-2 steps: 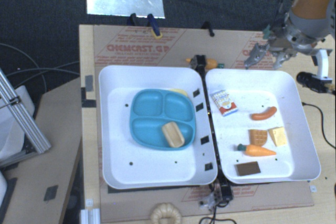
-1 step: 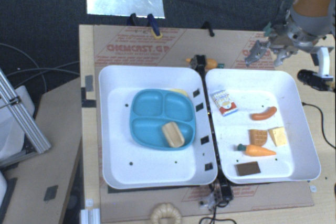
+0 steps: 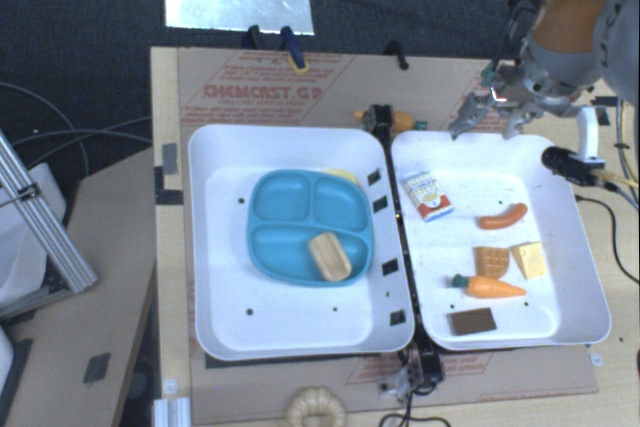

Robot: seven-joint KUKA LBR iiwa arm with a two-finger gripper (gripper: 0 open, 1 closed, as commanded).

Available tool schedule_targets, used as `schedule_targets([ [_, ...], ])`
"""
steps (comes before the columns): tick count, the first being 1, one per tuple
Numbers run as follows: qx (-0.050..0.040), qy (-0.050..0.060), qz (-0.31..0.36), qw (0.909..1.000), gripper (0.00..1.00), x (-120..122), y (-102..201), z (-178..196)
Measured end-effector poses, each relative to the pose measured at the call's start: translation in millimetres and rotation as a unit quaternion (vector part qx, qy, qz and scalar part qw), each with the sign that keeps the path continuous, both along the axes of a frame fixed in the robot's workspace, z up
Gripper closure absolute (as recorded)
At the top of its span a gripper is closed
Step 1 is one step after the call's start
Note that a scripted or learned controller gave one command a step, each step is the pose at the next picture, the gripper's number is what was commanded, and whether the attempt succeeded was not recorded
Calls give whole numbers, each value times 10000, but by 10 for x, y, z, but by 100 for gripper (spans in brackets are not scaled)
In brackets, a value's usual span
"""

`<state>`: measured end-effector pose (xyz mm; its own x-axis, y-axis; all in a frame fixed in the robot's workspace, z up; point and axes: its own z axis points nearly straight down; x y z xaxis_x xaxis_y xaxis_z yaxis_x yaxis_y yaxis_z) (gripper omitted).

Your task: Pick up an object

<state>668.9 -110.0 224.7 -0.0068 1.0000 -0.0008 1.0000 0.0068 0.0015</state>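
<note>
Bearing two white bins (image 3: 300, 335) side by side on a cardboard sheet (image 3: 270, 90) covering the bench (image 3: 120, 215).

Red block lettering is showing on the brown board (image 3: 270, 90) lying under the two white bins; it is reading roughly "CHEMCAST G", and a final character, possibly a 9 or a P, is staying unclear. More red print is running along the same board's front edge, below the bins, but it is too small to read. The small carton (image 3: 427, 195) in the right bin (image 3: 585, 305) is carrying a red and white printed face with a blue patch, and its wording is too blurred to make out.
</note>
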Motion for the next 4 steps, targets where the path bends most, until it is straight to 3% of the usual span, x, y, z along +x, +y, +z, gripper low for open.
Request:
schedule_targets([
  [2,3,15,-18,10000,0,-7,3,-1249],
  [3,4,-22,-14,10000,0,22,7,-1357],
  [4,14,-74,-9,10000,100,52,20,-1218],
])
